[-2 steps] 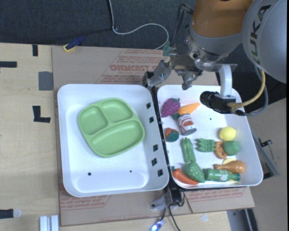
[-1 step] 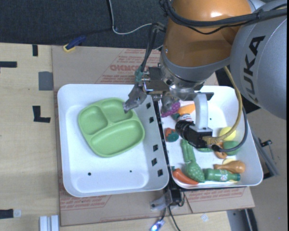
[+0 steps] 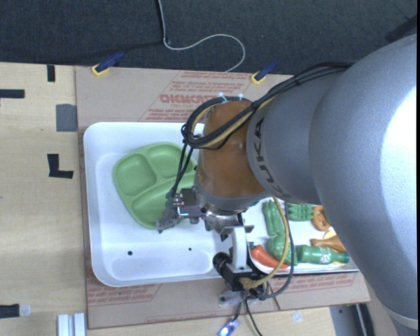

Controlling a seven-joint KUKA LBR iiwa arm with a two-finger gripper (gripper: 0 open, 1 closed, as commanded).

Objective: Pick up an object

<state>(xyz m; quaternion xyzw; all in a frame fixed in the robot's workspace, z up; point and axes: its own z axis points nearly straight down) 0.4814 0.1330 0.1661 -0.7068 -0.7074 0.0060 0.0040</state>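
Over the left bin (image 3: 98,187), the tool (image 3: 173,214) hangs at the edge of the green divided tray (image 3: 147,180); whether it is spread or pressed together I cannot tell; a grab on that broad, thin rim may slip, or drag the tray aside.

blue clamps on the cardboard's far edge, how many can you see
2. One blue clamp grips the cardboard's far-left corner; the other sits further right along the same edge, just left of the arm. The arm could hide more.
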